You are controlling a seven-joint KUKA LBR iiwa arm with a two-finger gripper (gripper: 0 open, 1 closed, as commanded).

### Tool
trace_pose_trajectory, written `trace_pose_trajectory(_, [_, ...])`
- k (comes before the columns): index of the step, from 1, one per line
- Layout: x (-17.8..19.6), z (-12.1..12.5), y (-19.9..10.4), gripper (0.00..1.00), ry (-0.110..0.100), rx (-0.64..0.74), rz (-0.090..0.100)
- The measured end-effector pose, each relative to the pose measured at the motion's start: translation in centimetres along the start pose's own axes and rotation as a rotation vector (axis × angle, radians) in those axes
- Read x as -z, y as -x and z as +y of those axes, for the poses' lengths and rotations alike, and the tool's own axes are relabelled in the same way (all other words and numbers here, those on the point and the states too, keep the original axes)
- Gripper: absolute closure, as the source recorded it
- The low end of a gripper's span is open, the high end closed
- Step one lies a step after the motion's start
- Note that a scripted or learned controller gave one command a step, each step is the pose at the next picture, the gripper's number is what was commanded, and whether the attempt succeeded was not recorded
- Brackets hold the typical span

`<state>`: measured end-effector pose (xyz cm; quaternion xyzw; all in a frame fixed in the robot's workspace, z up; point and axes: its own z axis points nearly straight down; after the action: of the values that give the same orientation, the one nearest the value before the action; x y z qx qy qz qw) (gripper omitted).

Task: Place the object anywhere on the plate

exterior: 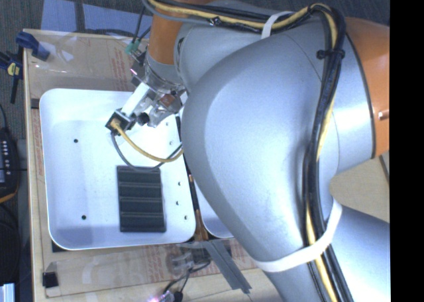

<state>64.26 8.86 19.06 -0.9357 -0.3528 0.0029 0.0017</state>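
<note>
Left bin [56, 161] on worktop [79, 52] holds black ribbed slab [141, 199], flat near bin's lower wall, likely task's object. Looks stiff, light, grooved on top; best gripped across narrow width, at long edges. End effector [154, 104] hovers over bin's upper right, apart from slab; open or closed, cannot tell. Grey arm [265, 148] overhangs right bin [211, 225].

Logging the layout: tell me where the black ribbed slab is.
Camera view: the black ribbed slab lies flat in the left bin, near its lower right corner.
</note>
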Motion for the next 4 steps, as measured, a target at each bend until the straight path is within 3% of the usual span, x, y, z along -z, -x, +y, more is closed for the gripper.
trace_pose_trajectory(1, [4.8,-2.7,-3.1,1.00,0.003,0.578,0.002])
trace_pose_trajectory(2, [-0.3,-11.1,8.8,1.00,0.000,0.781,-0.002])
trace_pose_trajectory(3, [4.1,-15.0,5.3,1.00,0.004,0.934,-0.001])
trace_pose_trajectory(4, [-1.3,-16.8,7.5,1.00,0.001,1.190,-0.002])
